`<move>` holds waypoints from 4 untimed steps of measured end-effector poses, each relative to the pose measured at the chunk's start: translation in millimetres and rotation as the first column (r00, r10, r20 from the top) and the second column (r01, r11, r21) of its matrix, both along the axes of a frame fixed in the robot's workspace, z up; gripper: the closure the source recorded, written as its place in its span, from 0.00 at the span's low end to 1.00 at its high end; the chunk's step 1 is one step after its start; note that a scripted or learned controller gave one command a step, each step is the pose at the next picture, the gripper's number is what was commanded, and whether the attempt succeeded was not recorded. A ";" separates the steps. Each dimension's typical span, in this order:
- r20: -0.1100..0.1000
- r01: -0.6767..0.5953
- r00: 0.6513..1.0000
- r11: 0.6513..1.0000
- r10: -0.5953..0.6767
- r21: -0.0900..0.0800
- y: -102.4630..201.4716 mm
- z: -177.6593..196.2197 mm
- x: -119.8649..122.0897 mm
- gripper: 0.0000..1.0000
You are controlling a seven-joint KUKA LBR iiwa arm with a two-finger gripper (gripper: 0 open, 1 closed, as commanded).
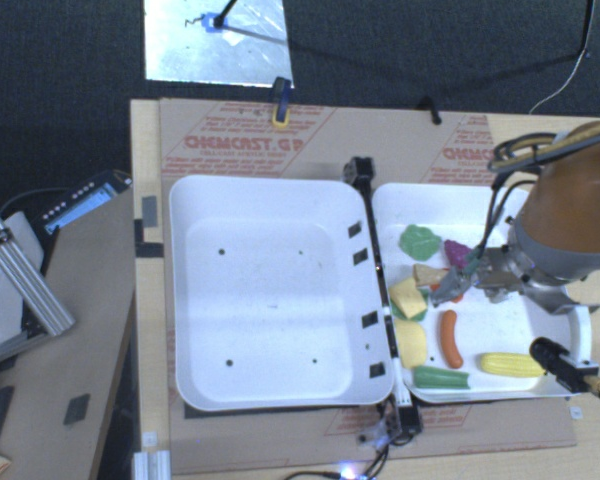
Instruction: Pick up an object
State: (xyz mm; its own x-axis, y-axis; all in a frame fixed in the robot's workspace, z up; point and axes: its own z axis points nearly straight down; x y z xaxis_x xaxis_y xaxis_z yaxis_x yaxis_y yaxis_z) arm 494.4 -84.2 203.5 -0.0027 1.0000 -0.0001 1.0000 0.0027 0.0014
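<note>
Jaws low over the right bin, tips pointed toward the divider; gripper reaches in from the bin's outer side, grey body and orange band behind it. Whether the jaws stand apart or closed, cannot tell — metal parts blur together at this angle, and nothing can be seen held between them

Landmark: orange sausage-shaped piece, lying with its long axis running roughly away from the near rim, slightly tilted. It sits just nearward of the gripper tips, apart from them, not touching as far as visible. Judged the likeliest pick: closest, clear on both long sides, narrow enough to straddle across its short axis

Around the sausage:
- pale yellow wedge, on its divider side and a bit farther back; blocky, matte, looks like toy cheese
- second yellow lump, directly on its divider side, rounded
- green pod-like piece, nearward, long axis along the near rim
- yellow banana-like piece, on its outer side, also lying along the near rim
- green leafy lump, well behind it, crinkled surface
- purple piece, behind it, partly hidden by the gripper

All look like smooth moulded plastic toy food; curved skins may slip. Left bin is bare white, smooth
</note>
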 end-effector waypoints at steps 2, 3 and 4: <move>0.004 -0.006 1.000 1.000 0.006 0.000 -22.0 -119.2 98.2 0.00; 0.004 -0.002 1.000 1.000 0.002 0.000 -24.7 -107.7 96.6 1.00; 0.006 -0.003 1.000 1.000 0.003 0.000 -24.6 -97.1 97.4 1.00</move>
